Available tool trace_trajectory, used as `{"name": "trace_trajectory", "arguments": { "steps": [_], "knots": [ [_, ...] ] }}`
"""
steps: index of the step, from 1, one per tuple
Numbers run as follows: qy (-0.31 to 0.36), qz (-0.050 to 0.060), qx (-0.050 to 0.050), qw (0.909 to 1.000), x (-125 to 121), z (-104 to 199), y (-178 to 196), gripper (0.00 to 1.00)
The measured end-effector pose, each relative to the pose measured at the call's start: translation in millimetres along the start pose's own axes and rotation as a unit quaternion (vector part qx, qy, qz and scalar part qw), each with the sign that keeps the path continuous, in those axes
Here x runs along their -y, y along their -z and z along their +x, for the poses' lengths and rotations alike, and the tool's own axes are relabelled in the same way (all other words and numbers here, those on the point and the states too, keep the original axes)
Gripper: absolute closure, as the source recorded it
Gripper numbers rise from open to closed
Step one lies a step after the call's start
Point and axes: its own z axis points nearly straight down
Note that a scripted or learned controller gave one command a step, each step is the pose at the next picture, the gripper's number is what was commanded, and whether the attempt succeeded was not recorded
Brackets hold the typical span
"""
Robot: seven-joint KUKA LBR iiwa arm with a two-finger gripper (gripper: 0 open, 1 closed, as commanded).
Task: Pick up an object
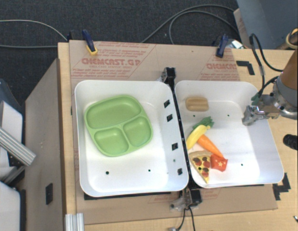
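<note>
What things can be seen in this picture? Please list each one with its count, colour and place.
Bins: 2, white, side by side on the bench.
Divided plate: 1, green, in the left bin.
Bread roll: 1, tan, upper left part of the right bin.
Corn: 1, yellow with green leaves, left side of the right bin.
Carrot: 1, orange, next to the corn.
Pizza slice: 1, yellow with red spots, lower left of the right bin.
Red piece: 1, red, beside the pizza slice.
Clamps: 2, blue and yellow, top edge of the board.
Cables: several, black, on the dark floor.
Gripper: 1, grey metal, over the right side of the right bin.
</note>
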Motion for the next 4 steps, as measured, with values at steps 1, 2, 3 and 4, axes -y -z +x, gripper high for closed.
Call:
{"name": "trace_trajectory", "arguments": {
  "steps": [1, 2, 3, 4],
  "knots": [
    [0.0, -0.001, 0.0, 1.0, -2, 0, 54, 1.0],
    [0.002, 0.001, -0.001, 1.0, -15, 45, 59, 1.0],
    [0.002, 0.002, -0.001, 1.0, -32, 89, 49, 1.0],
    [0.003, 0.002, -0.002, 1.0, -44, 153, 43, 1.0]
  ]
}}
